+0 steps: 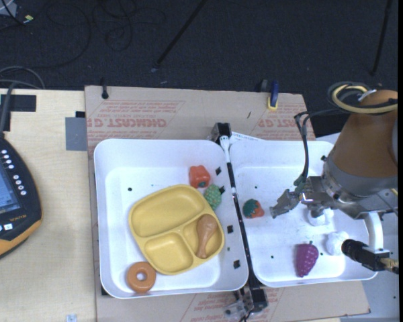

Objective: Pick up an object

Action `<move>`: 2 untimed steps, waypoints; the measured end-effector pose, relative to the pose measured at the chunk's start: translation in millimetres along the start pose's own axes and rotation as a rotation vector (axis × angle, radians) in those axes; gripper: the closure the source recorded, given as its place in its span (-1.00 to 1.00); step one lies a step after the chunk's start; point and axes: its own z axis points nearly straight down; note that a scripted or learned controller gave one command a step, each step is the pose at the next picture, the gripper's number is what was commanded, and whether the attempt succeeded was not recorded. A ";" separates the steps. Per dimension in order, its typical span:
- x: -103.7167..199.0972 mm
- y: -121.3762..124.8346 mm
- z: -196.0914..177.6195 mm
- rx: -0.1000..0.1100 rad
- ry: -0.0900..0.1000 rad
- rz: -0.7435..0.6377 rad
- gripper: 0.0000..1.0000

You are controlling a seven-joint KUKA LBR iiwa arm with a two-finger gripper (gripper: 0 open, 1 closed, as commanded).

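Donut (141,276): lowest in the view, at the front of the left bin (111,180), just beside the yellow tray's front corner; looks like light rigid toy plastic, and its ring shape would suit a pinch across one side.
Yellow tray (162,215): divided plate in the left bin, with a drumstick (205,234) lying in its right compartment; broad and shallow, awkward for two fingers.
Orange piece (199,176) and green piece (213,196): near the divider, just behind the tray; small and probably slippery.
Strawberry-like toy (253,208): in the right bin (269,163), just left of the gripper; the likeliest target, small, hard and rounded, best squeezed across its middle.
Gripper (284,204): low over the right bin, near that toy; whether its jaws are open I cannot tell, and nothing shows between them.
Purple grapes (306,258): front of the right bin, bumpy, likely easy to grip.
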 end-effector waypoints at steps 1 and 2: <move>-0.8 -0.1 -9.7 0.003 0.001 0.002 1.00; 70.1 29.7 -94.6 -0.012 0.001 -0.009 1.00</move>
